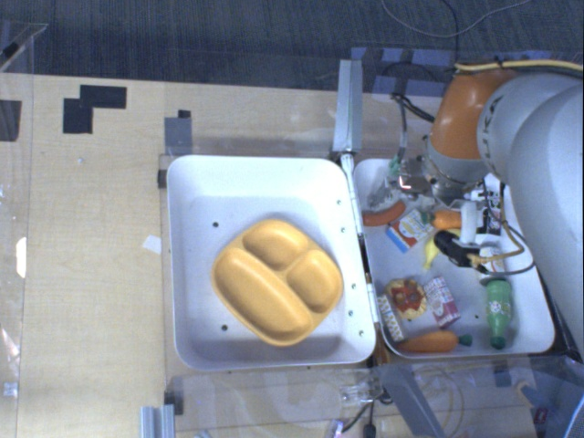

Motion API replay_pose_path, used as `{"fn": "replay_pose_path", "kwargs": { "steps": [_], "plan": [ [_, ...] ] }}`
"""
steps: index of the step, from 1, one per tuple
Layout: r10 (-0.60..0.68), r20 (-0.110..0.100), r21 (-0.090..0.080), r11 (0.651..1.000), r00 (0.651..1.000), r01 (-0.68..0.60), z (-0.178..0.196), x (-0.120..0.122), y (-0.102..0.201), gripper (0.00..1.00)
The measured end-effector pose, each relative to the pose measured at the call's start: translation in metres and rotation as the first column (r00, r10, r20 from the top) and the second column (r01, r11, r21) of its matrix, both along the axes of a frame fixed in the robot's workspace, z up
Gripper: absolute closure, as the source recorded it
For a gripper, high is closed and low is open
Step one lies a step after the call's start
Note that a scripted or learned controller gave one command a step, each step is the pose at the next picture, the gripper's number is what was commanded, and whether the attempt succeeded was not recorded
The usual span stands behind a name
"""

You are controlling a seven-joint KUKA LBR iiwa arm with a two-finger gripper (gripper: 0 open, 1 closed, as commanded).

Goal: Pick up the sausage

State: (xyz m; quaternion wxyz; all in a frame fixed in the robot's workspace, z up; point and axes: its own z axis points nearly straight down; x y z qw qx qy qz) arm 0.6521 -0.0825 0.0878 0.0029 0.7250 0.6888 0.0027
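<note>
Camera view has the sausage (384, 213) at the right bin's (538, 336) top-left, my tool (412, 182) just above it, grip state I can't tell. Looks light, smooth, probably slippery plastic; I'd pinch mid-length, across it.

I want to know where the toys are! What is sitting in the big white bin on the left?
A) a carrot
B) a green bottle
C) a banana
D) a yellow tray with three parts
D: the yellow tray with its three hollows lies in the left bin, while the green bottle and the other small things lie in the right bin.
</note>
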Motion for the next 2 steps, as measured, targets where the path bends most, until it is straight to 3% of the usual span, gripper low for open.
{"fn": "replay_pose_path", "kwargs": {
  "steps": [1,2],
  "plan": [
    [0.001,0.008,0.002,1.0,1.0,-0.001,0.013,0.003,0.002,1.0],
    [0.183,-0.001,0.0,0.983,0.983,-0.183,0.099,-0.034,0.064,1.0]
  ]
}}
